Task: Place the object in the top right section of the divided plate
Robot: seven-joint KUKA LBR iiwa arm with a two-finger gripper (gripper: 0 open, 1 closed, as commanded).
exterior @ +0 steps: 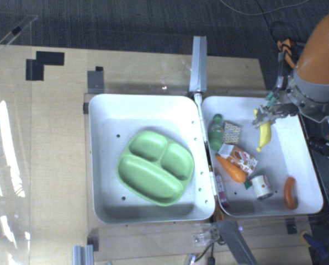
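two white bins sit side by side w/ a divider rail between. we see the green divided plate (156, 166) alone in the left bin (104, 120), every section bare, so the target section is ready to receive. the right bin (305, 164) holds the clutter: banana (263, 136), carrot (231, 169), green bottle (216, 127), snack packet (240, 158), small can (260, 185), sausage (290, 192). gripper (265, 114) sits low over the banana's upper end, touching or nearly so; we judge the banana is the pick, prob. bc it lies apart from the rest. fingers: can't tell if apart or closed, too small & blurred. arm (319, 59) reaches in from the right, wrist angled down-left.
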